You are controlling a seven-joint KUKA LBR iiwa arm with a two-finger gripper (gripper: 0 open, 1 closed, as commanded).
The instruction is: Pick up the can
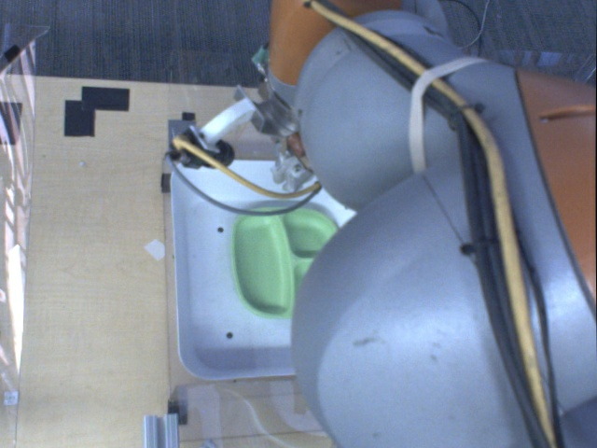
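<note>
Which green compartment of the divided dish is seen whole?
The long left compartment of the green divided dish; the smaller compartment beside it is partly hidden by the grey arm.

Looked like a robotics lab or test cell. A big grey industrial arm [438, 278] with an orange band and strapped-on cables filled the view, over a shallow white bin [201, 278] on a pale wooden bench [84, 278] with black marker patches [93, 108]. Dark carpet [140, 17] lay beyond the bench.

Pale bench [84, 278], perhaps carpeted floor [140, 17].
</note>
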